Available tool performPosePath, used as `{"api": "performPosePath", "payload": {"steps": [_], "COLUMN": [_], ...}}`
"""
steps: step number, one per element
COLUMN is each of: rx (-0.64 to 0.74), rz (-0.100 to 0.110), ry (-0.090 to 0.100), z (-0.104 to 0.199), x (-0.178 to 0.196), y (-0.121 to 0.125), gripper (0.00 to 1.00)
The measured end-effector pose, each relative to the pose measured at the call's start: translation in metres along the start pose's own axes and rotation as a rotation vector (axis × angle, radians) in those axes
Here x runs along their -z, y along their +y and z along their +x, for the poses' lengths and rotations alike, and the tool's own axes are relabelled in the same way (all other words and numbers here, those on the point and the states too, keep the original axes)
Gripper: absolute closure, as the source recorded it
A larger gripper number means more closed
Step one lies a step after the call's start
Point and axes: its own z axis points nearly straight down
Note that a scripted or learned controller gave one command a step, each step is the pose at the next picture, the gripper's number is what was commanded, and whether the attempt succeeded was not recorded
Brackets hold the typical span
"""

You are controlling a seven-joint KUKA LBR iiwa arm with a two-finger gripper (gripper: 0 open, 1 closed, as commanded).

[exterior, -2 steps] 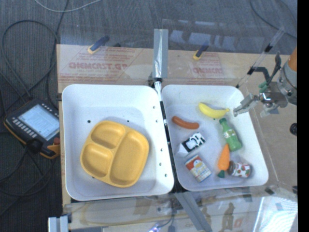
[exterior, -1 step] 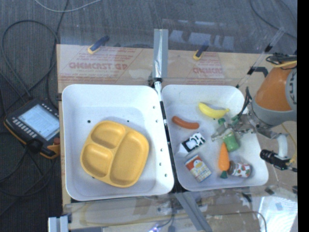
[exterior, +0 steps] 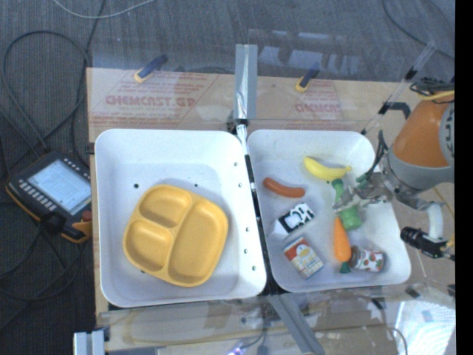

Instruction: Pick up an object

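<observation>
1. Right now my gripper [exterior: 353,196] hangs low over the right bin [exterior: 384,272], close to that bin's right side, with my arm [exterior: 423,148] reaching in from the right edge of the view.
2. Whether my fingers are apart or together I cannot tell; they are thin and blurred against the clutter beneath them, and I see nothing plainly held between them.
3. Just beside my fingertips lies a green object [exterior: 344,207], its shape too small and muddled to name.
4. Above that, toward the far wall of the bin, lies a yellow banana [exterior: 325,168], its tip pointing toward my gripper.
5. Left of the banana rests a red sausage [exterior: 284,188], lying nearly level, apart from the other pieces.
6. Below the sausage sits a small black-and-white carton [exterior: 295,218], tilted, and nearer the front wall a little box [exterior: 304,257] with a red and white face.
7. An orange carrot [exterior: 341,240] lies lengthwise just under the green object, and a small red-and-white can [exterior: 368,259] rests on its side next to the carrot's lower end.
8. Over in the left bin [exterior: 118,154] sits a yellow divided tray [exterior: 176,234], well apart from my gripper.
</observation>
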Motion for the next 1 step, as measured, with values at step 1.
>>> {"api": "performPosePath", "payload": {"steps": [1], "rx": [-0.078], "rz": [-0.002], "ry": [-0.008], "z": [0.0429], "x": [0.0815], "y": [0.0415], "gripper": [1.0]}}
